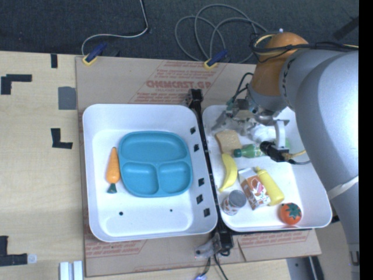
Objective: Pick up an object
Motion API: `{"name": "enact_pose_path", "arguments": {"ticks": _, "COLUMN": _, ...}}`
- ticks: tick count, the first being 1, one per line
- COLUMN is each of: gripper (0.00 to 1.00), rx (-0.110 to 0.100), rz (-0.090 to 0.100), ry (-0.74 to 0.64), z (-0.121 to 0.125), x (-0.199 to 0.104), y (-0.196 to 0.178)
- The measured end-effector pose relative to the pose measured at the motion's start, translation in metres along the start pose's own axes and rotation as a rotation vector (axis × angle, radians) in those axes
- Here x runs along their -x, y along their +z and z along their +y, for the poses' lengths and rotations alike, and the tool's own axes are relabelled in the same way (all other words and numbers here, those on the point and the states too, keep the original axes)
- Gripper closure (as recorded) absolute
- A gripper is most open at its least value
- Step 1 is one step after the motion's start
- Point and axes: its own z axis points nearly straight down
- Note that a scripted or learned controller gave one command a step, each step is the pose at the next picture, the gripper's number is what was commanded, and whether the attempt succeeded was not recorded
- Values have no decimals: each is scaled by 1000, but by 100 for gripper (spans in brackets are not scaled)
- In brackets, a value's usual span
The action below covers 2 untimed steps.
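My gripper [239, 119] hangs over the far end of the right bin [309, 182], just above a tan bread slice [228, 140]. Close in front of the gripper lies a small green bottle [249, 151]. Further toward the near edge are a banana [228, 171], a yellow squeeze bottle [269, 185], a red and white packet [253, 192], a small can [235, 201] and a tomato [289, 212]. Nothing shows as held.
The left bin [96, 133] holds a blue divided plate [155, 163] and a carrot [112, 167] beside it. A black clip rail [201, 156] runs between the bins. The grey arm [326, 115] covers the right bin's far right side. Cables [215, 28] lie beyond the bench.
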Motion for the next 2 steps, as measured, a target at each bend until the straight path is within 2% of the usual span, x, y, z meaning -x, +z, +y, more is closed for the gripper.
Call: {"name": "enact_pose_path", "arguments": {"ticks": 2, "gripper": 0, "rx": 0, "rz": -2, "ry": 1, "z": -10, "x": -3, "y": 0}}
